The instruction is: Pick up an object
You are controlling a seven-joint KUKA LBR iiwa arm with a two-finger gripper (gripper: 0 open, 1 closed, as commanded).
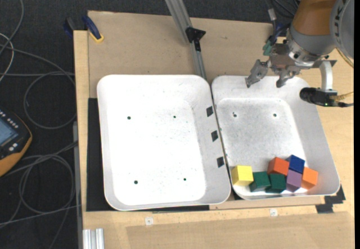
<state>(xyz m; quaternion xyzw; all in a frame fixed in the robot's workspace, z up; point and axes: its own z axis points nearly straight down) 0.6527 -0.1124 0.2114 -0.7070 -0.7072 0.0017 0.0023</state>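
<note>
Overhead, tan counter [146,45] on dark carpet [39,12], two white bins [152,141], coloured blocks [275,176] bunched in right bin's near corner, end effector [269,78] spread, ungrasping, arm cropped.

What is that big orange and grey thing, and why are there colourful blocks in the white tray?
That is a robot arm. It reaches in from the right side of the picture. At its end is a gripper, a hand with two fingers, here spread open and holding nothing. It hangs over the far edge of the right bin.

The camera is fixed above the bench and looks down at a slant on two white bins side by side.

The toy blocks sit crowded in the near corner of the right bin: a yellow block, green blocks, orange blocks, a blue block and a purple block. The robot's job is to pick one up, and it has not yet.
</note>
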